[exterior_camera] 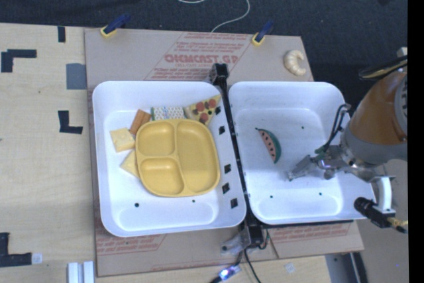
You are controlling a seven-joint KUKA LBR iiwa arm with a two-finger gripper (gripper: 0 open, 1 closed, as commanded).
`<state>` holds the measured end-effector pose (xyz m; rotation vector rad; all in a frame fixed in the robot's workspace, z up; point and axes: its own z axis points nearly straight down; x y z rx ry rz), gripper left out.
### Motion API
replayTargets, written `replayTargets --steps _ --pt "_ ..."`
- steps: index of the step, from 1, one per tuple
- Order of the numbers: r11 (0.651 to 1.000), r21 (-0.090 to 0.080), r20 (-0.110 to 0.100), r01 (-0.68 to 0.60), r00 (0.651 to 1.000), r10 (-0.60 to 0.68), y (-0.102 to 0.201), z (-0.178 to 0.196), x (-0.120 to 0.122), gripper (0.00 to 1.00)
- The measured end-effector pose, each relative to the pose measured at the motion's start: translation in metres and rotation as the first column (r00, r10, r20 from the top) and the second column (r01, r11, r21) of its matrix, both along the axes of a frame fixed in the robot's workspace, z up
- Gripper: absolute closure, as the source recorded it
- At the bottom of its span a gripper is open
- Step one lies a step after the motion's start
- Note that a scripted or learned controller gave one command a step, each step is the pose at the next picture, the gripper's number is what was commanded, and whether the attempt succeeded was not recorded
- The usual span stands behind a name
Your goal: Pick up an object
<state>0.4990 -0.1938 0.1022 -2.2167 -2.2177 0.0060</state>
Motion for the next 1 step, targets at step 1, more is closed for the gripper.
replayTargets --steps 1 --pt "1.0 -0.002 0.005 -0.001 1.0 0.001 0.0008 -0.0183 0.0001 0.0"
